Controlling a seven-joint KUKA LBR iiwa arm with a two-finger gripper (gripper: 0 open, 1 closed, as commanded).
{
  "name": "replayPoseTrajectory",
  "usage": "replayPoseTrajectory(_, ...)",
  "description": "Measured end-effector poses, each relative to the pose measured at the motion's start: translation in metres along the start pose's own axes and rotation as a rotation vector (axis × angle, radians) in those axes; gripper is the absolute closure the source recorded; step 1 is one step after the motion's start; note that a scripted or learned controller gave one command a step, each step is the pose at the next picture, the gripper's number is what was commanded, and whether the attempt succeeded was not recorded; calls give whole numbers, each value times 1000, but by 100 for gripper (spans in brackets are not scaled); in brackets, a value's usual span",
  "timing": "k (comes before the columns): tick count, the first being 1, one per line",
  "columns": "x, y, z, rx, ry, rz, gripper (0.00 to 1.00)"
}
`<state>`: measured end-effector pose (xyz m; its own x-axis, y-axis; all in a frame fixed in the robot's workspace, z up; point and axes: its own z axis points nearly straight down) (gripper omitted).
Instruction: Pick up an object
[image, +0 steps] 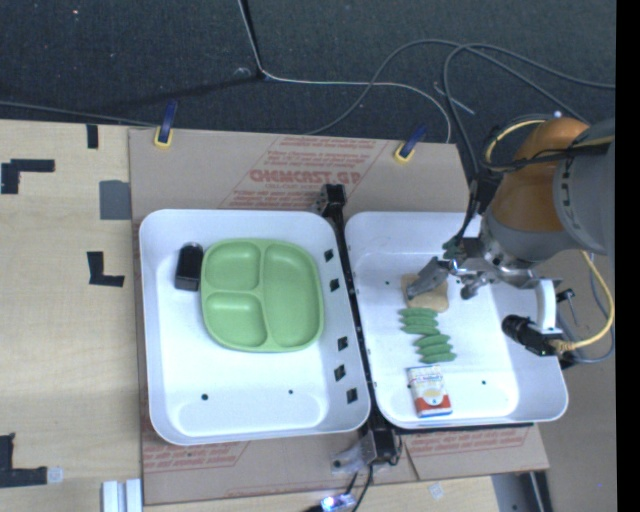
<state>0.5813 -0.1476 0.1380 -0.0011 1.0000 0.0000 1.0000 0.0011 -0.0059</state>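
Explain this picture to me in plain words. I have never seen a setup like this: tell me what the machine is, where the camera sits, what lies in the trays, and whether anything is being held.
The camera is fixed above a bench and looks down at a slant. The grey machine with the orange band on the right is a robot arm; at its end is a two-finger gripper for picking things up.

On the bench sit two shallow white bins side by side. The left bin holds a green divided plate and, just beside it, a small black object. The right bin holds a tan chunk, two green pod-shaped pieces and a small white and red carton.

The gripper hangs low over the tan chunk, right at its top edge. Whether it grips it cannot be made out, so I would not call anything held.
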Motion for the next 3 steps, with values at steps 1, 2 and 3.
replayPoseTrajectory(1,1,0,53,-4,-2,-1,0)
replayPoseTrajectory(2,1,1,40,-5,-1,-2,100)
replayPoseTrajectory(3,-2,0,-23,-9,-1,0,100)
